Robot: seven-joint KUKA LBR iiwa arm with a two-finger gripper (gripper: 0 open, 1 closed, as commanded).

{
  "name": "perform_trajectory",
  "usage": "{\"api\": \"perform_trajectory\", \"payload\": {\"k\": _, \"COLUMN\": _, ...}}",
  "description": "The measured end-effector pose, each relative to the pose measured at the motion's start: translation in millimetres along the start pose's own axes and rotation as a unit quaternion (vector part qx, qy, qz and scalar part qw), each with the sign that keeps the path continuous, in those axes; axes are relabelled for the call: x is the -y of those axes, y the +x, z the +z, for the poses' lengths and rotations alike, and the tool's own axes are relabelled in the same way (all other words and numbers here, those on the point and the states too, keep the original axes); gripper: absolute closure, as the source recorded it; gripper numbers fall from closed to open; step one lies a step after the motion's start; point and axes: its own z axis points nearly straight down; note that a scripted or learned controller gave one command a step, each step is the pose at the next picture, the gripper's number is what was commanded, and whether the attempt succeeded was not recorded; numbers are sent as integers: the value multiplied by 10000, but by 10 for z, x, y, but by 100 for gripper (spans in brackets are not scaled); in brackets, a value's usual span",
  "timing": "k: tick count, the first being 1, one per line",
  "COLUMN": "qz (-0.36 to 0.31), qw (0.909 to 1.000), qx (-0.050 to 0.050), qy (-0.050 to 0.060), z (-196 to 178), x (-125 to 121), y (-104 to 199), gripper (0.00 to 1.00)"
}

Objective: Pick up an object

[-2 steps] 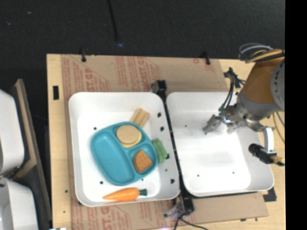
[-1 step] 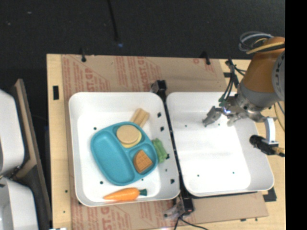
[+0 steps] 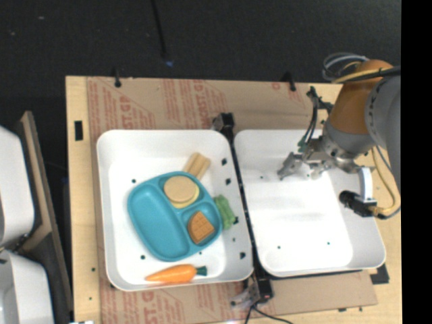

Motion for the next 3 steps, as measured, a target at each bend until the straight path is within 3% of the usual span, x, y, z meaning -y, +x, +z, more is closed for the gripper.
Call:
{"api": "perform_trajectory", "payload": {"k": 1, "qz": -1, "qw": 10000, "qx": 6, "qy": -47, "z": -640, "x": -132, "y": 29, "gripper": 0}}
{"api": "perform_trajectory", "payload": {"k": 2, "qz": 13, "qw": 10000, "qx": 3, "qy": -5, "z": -229, "x": -199, "y": -283, "gripper": 0}}
{"api": "perform_trajectory", "payload": {"k": 3, "qz": 18, "qw": 10000, "qx": 6, "qy": -19, "z": -364, "x": 246, "y": -483, "gripper": 0}}
